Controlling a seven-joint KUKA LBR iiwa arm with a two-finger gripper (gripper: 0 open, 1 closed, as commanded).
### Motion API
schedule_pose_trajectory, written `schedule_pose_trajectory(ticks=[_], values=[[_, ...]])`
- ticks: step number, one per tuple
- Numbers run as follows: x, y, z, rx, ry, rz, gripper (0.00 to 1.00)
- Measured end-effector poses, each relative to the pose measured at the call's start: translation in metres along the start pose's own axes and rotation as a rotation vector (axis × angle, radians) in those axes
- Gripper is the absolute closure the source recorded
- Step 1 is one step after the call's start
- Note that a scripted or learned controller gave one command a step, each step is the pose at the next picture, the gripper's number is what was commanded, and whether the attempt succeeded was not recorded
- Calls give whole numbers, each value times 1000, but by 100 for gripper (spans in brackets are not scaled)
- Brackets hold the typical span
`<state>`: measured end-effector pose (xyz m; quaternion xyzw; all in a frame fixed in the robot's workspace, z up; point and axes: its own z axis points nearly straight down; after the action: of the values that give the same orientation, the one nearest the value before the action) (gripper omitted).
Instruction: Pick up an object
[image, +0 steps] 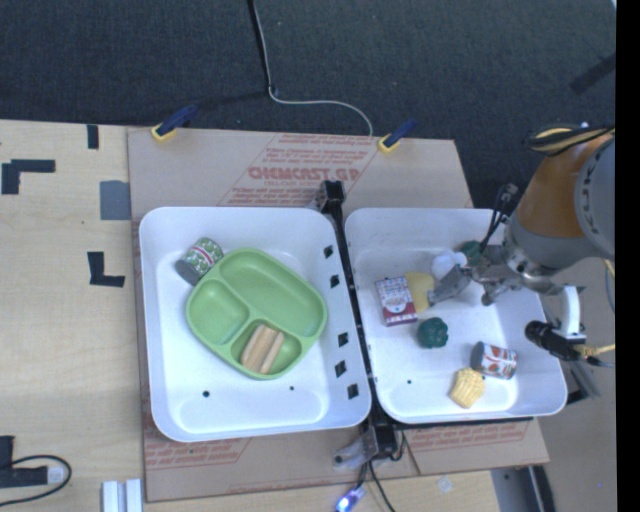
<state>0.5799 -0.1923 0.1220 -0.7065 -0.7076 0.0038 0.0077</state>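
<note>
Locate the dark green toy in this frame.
The dark green toy lies in the right bin, near its middle, right of the red-and-white carton and below the end effector.

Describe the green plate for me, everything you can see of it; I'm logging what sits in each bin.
The green plate is a light green divided tray with rounded corners, plastic by its look, with three compartments. It lies flat in the left bin, turned at an angle to the bin's walls. Its lower compartment holds a tan, bread-like item; the other two compartments are bare. A small can on its side lies against the plate's upper left edge.
</note>
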Motion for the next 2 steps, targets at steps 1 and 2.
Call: schedule_pose_trajectory(ticks=[1,2], values=[[93,41,-1,-16,-3,-9,0],[97,4,38,-13,-7,2,0]])
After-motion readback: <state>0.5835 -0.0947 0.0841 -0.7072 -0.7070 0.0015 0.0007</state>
